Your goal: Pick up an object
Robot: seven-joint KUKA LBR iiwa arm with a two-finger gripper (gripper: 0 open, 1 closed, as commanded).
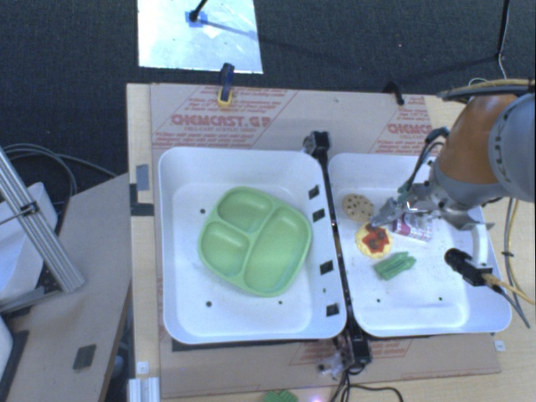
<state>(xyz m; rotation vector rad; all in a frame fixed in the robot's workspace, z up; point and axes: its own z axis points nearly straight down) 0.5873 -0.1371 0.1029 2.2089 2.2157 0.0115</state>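
Gripper (405,216) low over the right bin (419,312), near its upper middle, arm reaching in from the right. Open or closed: cannot tell, the wrist blocks it. Nothing is visibly held.

Loose pieces, all in the right bin:
- small pink-and-white item (416,229) right at the gripper's tip; contact unclear
- round speckled cookie (358,205) left of the gripper, near the bin's left wall
- flat yellow and red piece (373,240) just below and left of the gripper
- green piece (394,265) just beneath that, lying at a slant

Left bin (184,308): one green divided plate (254,239), three compartments, turned at an angle, roughly centred.

Surface: both bins sit side by side on a pale brown board (276,115) with red printing. Black clips (318,216) run down the seam between the bins. A yellow and blue clamp (224,86) grips the board's far edge.

Room: dark carpet (67,57) all around. A shiny metal sheet (199,19) lies on the carpet beyond the bench. An aluminium frame (33,224) and grey cables are at left.
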